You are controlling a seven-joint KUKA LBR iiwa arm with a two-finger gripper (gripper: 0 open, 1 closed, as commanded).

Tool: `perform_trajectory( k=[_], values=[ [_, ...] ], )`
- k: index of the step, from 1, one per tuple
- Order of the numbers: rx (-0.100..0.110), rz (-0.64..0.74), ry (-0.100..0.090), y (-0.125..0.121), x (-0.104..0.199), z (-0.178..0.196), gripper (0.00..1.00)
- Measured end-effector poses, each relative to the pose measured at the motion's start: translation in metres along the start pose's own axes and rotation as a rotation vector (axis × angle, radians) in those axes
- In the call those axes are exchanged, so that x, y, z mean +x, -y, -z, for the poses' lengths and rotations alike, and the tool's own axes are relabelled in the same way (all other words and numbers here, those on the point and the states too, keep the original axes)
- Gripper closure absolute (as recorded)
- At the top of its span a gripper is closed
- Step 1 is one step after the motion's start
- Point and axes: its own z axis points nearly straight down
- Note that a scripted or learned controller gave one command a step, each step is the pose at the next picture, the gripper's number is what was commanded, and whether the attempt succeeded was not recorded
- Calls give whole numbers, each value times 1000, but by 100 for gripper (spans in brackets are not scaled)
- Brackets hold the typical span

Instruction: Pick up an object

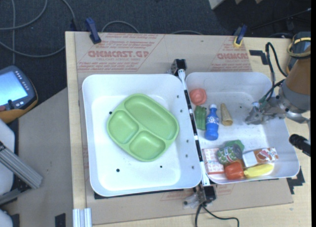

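Two white bins (98, 122) sit on the desk (148, 48). One holds a green tray (143, 127). Over the toy bin, the pincer (256, 115) hangs; I cannot tell its grip.

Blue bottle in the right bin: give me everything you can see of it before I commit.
The blue bottle is small and looks plastic, with a white cap and a label band around its middle. It lies on its side on the floor of the right bin, near that bin's left wall, cap pointing toward the far side. A green bottle lies alongside it on the left, touching or nearly so. The hand is apart from it.
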Motion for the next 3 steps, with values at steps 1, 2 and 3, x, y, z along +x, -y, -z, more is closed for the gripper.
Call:
perform_trajectory(
  k=[1,2,3],
  values=[
    [-9,1,6,-65,-2,40,100],
    [-4,6,-1,-46,95,98,100],
    [1,-2,2,-44,89,94,0]
  ],
)
